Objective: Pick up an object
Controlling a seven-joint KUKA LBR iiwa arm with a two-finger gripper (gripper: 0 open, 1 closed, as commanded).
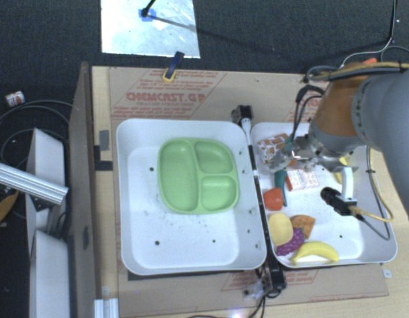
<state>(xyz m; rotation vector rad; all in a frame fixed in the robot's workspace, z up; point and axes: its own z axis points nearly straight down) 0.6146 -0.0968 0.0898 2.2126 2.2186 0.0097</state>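
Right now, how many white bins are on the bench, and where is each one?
2. The left bin holds a green divided plate. The right bin sits beside it, with a banana near its front edge. The arm covers part of the right bin.

Arm (363,111) over right bin (380,244) — green tray (196,175) in left bin (141,244).

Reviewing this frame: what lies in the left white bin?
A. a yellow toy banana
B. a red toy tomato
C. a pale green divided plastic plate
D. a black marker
C: the pale green divided plastic plate lies alone in the left white bin, while the yellow toy banana and the small red round toy sit in the right white bin.
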